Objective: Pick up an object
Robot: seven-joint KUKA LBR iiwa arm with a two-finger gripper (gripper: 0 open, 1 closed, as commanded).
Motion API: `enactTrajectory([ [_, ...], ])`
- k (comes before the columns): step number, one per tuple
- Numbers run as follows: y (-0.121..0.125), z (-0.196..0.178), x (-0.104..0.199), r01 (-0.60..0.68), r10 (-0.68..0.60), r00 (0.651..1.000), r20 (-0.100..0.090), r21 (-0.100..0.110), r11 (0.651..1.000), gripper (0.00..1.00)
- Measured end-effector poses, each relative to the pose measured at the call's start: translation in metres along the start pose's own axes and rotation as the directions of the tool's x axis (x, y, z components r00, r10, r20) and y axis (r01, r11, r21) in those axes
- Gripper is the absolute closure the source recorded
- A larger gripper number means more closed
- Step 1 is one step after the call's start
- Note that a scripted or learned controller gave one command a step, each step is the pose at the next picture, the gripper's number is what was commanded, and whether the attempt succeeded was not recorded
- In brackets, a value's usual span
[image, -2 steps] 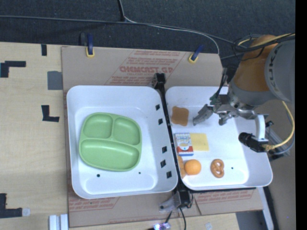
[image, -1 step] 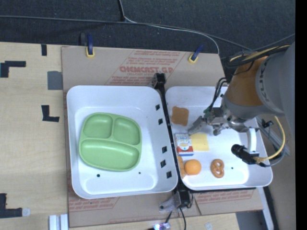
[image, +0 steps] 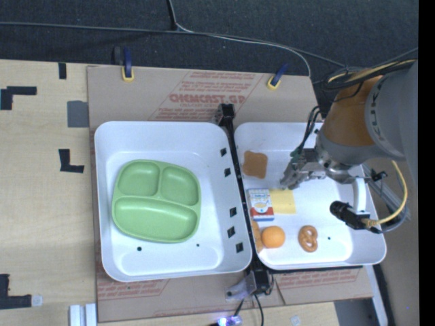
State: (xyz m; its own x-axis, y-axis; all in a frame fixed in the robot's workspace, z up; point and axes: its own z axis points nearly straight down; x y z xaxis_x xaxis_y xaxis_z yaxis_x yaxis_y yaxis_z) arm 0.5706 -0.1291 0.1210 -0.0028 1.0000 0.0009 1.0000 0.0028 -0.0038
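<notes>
Nearest the camera, a smooth round orange (image: 272, 238) and a knotted brown pretzel (image: 308, 238) lie at the front of the right bin (image: 367, 250), slightly apart. Behind the orange sits a small printed carton (image: 260, 205), touching a flat yellow cheese square (image: 283, 201); a tan toast slice (image: 255, 164) lies farther back. Above the cheese's far edge hangs the metal claw (image: 293, 175); whether it is released or clenched I cannot tell. In the left bin (image: 122, 138) rests a glossy green plate (image: 156, 200) with three rounded compartments. Both bins stand on cardboard (image: 197, 94) over the wooden counter (image: 41, 195).
</notes>
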Motion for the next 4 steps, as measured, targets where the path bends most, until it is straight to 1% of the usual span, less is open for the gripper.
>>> enactTrajectory([
  [1, -0.007, -0.048, 0.006, -0.001, 0.001, 1.0, 0.001, -0.006, 1.0, 1.0],
  [2, -0.01, -0.091, 0.008, -0.001, 0.001, 1.0, 0.001, -0.007, 1.0, 1.0],
  [3, -0.006, -0.153, 0.012, 0.0, 0.0, 1.0, 0.002, -0.009, 1.0, 1.0],
  [4, 0.008, -0.152, 0.069, 0.004, -0.004, 1.0, 0.0, -0.003, 1.0, 1.0],
])
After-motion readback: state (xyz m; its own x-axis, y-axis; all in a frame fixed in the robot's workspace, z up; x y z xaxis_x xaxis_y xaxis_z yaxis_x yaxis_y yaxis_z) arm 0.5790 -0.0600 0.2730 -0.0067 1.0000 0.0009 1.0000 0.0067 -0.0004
